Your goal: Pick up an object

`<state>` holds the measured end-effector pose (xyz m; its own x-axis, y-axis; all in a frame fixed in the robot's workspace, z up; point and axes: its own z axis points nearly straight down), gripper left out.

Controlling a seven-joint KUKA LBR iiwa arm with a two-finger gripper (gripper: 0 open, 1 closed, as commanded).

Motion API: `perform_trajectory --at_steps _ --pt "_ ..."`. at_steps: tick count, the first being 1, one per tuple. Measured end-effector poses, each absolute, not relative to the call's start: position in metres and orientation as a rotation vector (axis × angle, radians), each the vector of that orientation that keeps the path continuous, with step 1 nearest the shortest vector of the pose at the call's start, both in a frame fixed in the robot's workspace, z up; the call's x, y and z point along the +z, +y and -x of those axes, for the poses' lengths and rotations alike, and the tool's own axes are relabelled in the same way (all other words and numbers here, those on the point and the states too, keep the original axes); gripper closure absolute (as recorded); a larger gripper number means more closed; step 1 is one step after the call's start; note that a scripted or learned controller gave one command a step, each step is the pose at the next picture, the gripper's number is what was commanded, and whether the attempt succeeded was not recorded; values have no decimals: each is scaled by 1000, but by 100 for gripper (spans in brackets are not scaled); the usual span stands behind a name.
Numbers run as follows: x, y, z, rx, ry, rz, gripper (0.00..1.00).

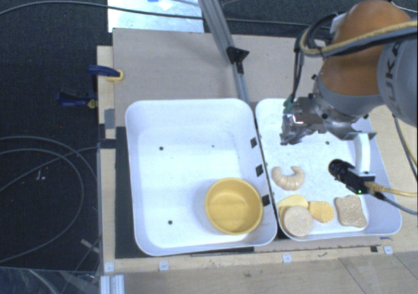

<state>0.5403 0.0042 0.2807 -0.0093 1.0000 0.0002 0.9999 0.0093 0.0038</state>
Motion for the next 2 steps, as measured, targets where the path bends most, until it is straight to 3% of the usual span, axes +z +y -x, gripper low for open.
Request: perform_trajectory --at_steps 1,2 --pt "266 52 -554 3 2231 -2210 100" --pt "260 98 -581 5 2231 -2210 100"
